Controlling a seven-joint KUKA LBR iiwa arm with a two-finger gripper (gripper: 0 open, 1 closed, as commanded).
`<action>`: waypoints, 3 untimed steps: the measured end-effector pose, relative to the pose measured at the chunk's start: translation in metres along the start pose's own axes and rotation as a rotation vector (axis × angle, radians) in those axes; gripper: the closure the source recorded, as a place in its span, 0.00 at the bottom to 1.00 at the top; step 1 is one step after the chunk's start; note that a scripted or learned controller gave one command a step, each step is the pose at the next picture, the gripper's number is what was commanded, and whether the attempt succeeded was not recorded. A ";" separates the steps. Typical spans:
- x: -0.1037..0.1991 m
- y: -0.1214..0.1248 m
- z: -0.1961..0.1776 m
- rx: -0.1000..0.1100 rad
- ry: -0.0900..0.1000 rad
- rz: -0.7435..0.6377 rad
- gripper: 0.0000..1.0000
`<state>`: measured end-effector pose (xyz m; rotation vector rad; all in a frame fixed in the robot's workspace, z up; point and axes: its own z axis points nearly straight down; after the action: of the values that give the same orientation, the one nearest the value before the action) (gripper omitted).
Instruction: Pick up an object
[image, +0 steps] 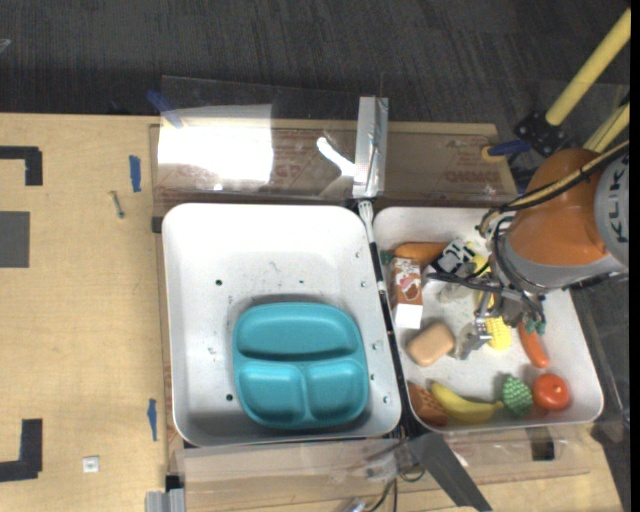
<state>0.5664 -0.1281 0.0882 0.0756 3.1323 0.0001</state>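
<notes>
While the gripper (490, 328) hangs low in the right bin (585, 345) over the yellow corn (499, 334) beside the tan bread piece (432, 344), finger state unreadable, nothing looks lifted, so grasp and lift are both left; teal tray (300, 362) sits in left bin (200, 300).

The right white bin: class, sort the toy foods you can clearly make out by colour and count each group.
Yellow: 2, curved plastic banana, small corn cob
Orange or red: 2, slim carrot, round tomato
Green: 1, knobbly broccoli
Tan: 1, rounded bread roll
Total: 6
</notes>
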 end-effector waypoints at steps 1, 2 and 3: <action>-0.102 -0.004 -0.103 0.002 -0.010 -0.045 0.00; -0.069 -0.015 -0.027 0.002 -0.009 -0.068 0.00; -0.080 0.018 -0.006 0.018 0.011 0.042 0.00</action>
<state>0.6473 -0.1140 0.0950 0.1414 3.1418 -0.0275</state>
